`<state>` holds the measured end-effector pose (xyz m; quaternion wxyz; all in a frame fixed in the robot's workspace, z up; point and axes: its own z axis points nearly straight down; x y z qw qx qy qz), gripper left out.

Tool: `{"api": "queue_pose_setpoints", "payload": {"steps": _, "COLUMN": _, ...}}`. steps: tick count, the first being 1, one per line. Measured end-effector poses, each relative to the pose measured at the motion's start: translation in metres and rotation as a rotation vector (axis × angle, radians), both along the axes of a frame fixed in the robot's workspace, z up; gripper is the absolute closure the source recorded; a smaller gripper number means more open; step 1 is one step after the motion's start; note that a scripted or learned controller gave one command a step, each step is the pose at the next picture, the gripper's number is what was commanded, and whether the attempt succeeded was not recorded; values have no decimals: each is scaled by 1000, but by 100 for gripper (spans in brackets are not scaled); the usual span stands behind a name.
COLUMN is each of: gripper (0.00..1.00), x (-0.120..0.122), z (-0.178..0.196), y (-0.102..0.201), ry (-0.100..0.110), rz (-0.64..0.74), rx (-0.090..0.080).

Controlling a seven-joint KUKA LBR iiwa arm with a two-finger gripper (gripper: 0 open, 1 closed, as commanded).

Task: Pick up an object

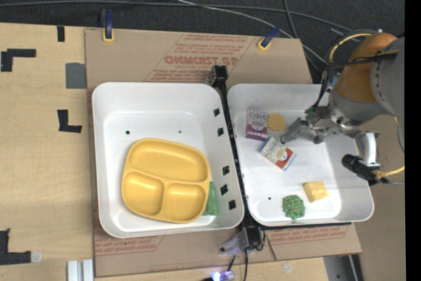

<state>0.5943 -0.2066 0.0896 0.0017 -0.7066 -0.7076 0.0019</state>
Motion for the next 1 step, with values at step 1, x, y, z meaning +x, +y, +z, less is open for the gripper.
{"api": "queue_pose_setpoints", "payload": {"steps": 1, "gripper": 100, "x": 1, "z": 13, "y": 0, "ry": -4, "rz": 1, "rx": 0}}
